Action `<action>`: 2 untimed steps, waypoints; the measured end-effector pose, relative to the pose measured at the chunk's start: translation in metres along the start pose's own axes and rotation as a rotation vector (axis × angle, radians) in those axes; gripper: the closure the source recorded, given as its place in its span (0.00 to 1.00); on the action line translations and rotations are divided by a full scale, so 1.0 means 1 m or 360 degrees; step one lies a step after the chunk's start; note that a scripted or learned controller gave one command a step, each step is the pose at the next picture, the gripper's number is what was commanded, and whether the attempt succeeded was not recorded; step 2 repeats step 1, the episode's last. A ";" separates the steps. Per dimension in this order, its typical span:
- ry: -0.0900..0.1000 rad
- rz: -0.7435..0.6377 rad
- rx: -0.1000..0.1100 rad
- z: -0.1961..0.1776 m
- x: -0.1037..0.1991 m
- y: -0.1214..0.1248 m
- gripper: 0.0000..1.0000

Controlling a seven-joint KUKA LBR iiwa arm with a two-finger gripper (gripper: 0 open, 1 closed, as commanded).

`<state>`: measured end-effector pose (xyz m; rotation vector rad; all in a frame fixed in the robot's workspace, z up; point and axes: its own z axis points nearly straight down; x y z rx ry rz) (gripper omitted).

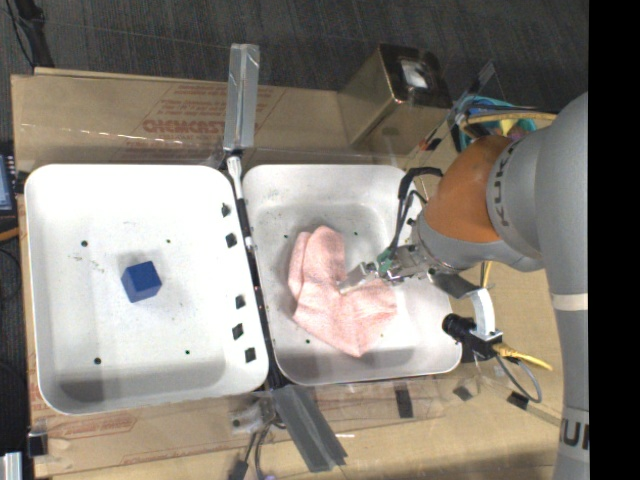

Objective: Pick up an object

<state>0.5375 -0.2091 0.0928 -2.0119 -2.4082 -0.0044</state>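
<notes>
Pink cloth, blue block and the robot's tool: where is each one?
pink cloth (335, 293), camera view, middle of its folds
blue block (142, 280), camera view, top face
tool (352, 281), camera view, tip over the cloth

The worktop (120, 118) is brown like cardboard and fills the middle of the frame. Two white bins sit on it side by side. The left bin (50, 298) takes up the left half. The right bin (330, 183) sits just beside it, touching it along a dark strip in the middle.
</notes>
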 end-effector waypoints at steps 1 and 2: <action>0.0003 -0.0008 0.0002 -0.009 0.000 0.002 1.00; 0.0003 -0.0008 0.0002 -0.009 0.000 0.002 1.00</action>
